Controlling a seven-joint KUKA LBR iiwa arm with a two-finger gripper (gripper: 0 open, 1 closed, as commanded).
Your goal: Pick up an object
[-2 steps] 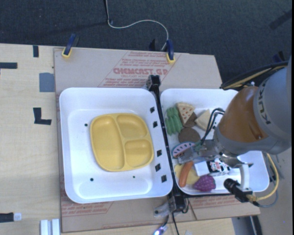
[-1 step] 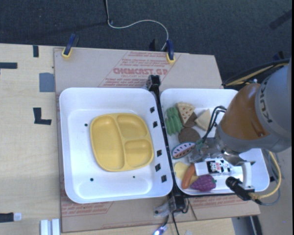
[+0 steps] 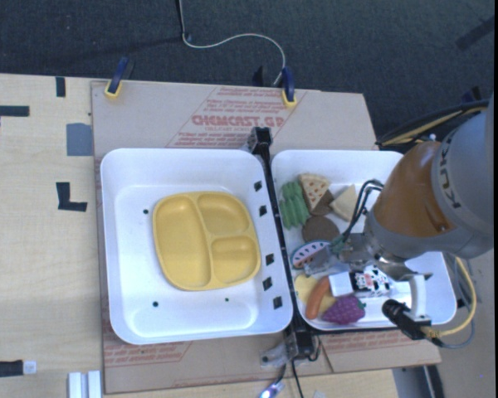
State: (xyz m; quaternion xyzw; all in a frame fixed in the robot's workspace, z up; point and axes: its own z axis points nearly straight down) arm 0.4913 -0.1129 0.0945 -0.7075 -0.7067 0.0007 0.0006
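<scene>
Bench [image 3: 33, 222]: a pale wooden surface is seen, overlaid by a brown cardboard sheet [image 3: 232, 118] printed in red and fastened at its far edge by two clamps.

Left bin [image 3: 120, 172]: a shallow white tray is shown holding a yellow divided plate [image 3: 206, 240] with three compartments, laid flat near the bin's middle.

Right bin [image 3: 444, 301]: a second white tray is set just beside the first, the two joined along a dark central divider.

Objects for picking: a cluster of toy foods is gathered in the right bin. A green ridged piece [image 3: 295, 203] lies nearest the divider; a tan wedge [image 3: 314, 190] and a paler wedge [image 3: 345, 201] lie at the far side; a brown round piece [image 3: 319, 228] is placed beneath them. An orange carrot-like piece [image 3: 315, 297] and a purple bunch of grapes [image 3: 344, 309] lie at the near edge, touching.

Arm [image 3: 415, 201]: the grey body with its orange band is seen reaching over the right bin from the right.

Gripper [image 3: 336, 259]: it is lowered among the toy foods, just above the carrot-like piece. Its state cannot be told, and nothing can be confirmed as held.

Cable [image 3: 232, 40]: a thin white lead is looped on the dark floor beyond the bench.
</scene>
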